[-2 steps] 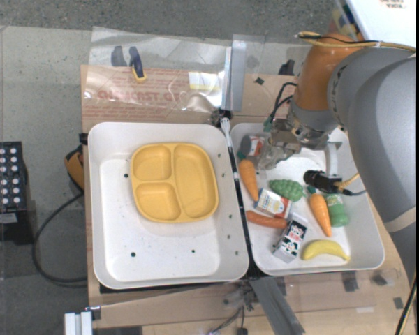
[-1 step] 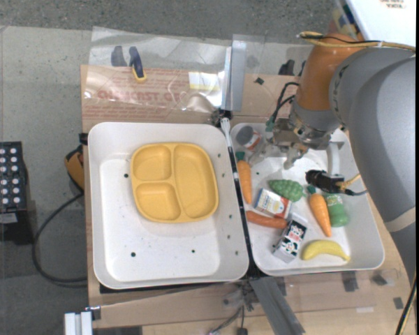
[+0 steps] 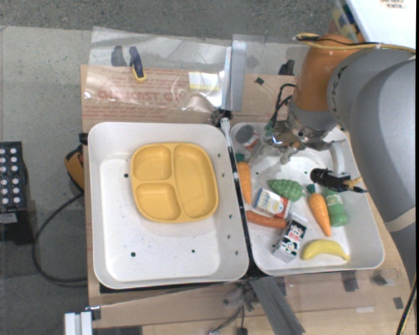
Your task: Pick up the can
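Observation:
The can (image 3: 248, 140), small and grey with a red patch, stands in the far left corner of the right bin (image 3: 366, 257). My gripper (image 3: 282, 145) hangs low over the back of that bin, a short way to the right of the can, beneath the orange band of the wrist. Nothing shows in its grasp.
The right bin also holds three carrots (image 3: 244, 181) (image 3: 264, 221) (image 3: 319, 213), a green bumpy vegetable (image 3: 286, 188), a small carton (image 3: 271, 202), a black-and-white carton (image 3: 288, 240), a banana (image 3: 325, 250) and a green bottle (image 3: 336, 212). A yellow divided plate (image 3: 174, 182) lies in the left bin (image 3: 112, 257).

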You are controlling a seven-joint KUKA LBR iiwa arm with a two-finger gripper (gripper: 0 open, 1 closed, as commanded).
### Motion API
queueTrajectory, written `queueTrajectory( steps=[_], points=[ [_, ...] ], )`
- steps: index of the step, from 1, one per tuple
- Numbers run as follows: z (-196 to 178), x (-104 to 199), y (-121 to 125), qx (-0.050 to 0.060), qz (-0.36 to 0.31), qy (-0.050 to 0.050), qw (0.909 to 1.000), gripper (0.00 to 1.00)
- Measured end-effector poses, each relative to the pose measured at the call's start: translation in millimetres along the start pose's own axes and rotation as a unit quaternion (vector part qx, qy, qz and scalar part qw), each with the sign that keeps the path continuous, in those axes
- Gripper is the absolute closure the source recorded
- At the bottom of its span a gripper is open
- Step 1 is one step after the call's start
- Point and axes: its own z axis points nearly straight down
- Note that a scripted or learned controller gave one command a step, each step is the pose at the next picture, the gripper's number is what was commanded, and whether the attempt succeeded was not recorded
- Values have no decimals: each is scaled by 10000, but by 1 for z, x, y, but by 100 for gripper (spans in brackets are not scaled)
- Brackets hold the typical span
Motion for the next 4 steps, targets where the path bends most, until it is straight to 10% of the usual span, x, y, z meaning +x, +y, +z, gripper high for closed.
queueTrajectory(
  steps=[1,2,3,4],
  points=[
    [-5,5,-3,79,-7,68,9999,100],
    [-27,10,-16,-248,931,68,9953,100],
    [-27,10,-17,-248,932,67,9953,0],
    [2,26,-118,-228,1969,84,9801,0]
  ],
)
